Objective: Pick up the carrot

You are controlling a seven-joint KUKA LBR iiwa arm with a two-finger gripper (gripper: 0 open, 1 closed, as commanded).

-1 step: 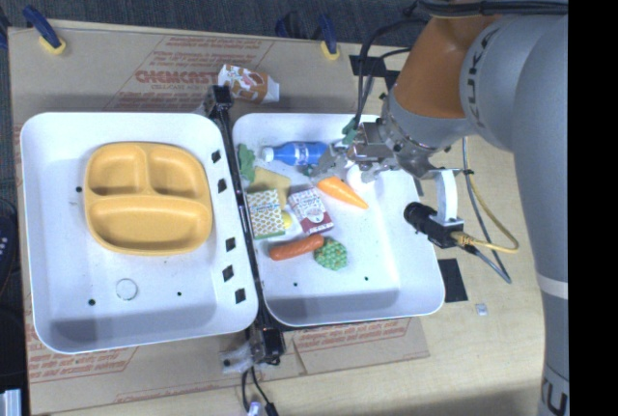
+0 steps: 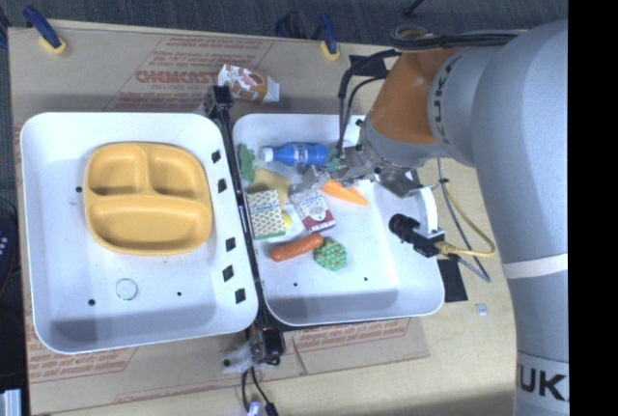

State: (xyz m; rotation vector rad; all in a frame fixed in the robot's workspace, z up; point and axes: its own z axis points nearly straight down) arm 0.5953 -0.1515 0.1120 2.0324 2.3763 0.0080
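The arm [image 2: 502, 115] reached over the right bin [image 2: 386, 293]. The gripper [image 2: 333, 173] sat at the carrot [image 2: 348, 193], which lay mid-bin beside the blue bottle [image 2: 297, 154]; jaw state could not be told. Judged: grasp stage; next, confirm closure, then lift.

Tool [image 2: 340, 171] low in right bin [image 2: 386, 293], touching carrot [image 2: 348, 193], yellow tray [image 2: 148, 195] in left bin [image 2: 48, 240]

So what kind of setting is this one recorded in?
Likely a robotics lab test bench: two white bins clamped on cardboard, toy food such as a carrot, and a grey arm reaching in.
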